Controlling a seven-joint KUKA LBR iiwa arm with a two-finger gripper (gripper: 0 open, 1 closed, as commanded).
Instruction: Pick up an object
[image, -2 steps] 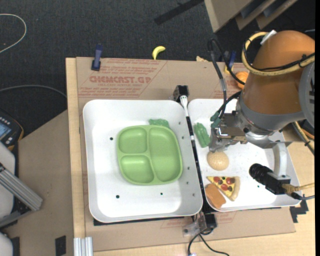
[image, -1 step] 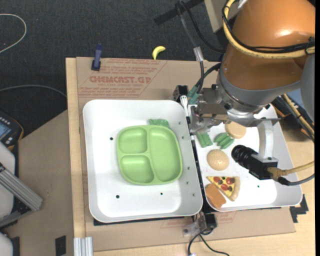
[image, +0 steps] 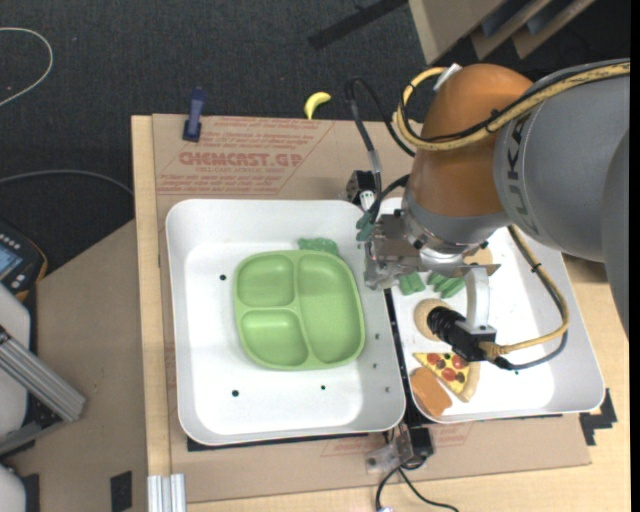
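Camera view:
- Claw (image: 395, 262) hangs low over the right bin (image: 575, 375), at that bin's left wall, close to the seam with the left bin (image: 190, 300). The wrist bulk covers it from above, so open or closed: can't tell. Nothing visibly held.
- Nearest candidate is the green pieces (image: 441, 286), just beside the claw on its right and slightly toward the front edge of the bench, partly tucked under the wrist. My read is that's the likely target.
- Pizza slice (image: 447, 368) lies further toward the front from the claw and a bit right, well apart, with its long axis running diagonally.
- Orange-brown piece (image: 432, 396) touches the slice on the front side.
- Green divided plate (image: 298, 309) sits left of the claw, in the other bin. Small green item (image: 318, 243) lies at the plate's far rim, left of the claw.
- Key relation: a short shift right and slightly forward puts the claw on the green pieces. They're low and partly hidden, so a miss is plausible.
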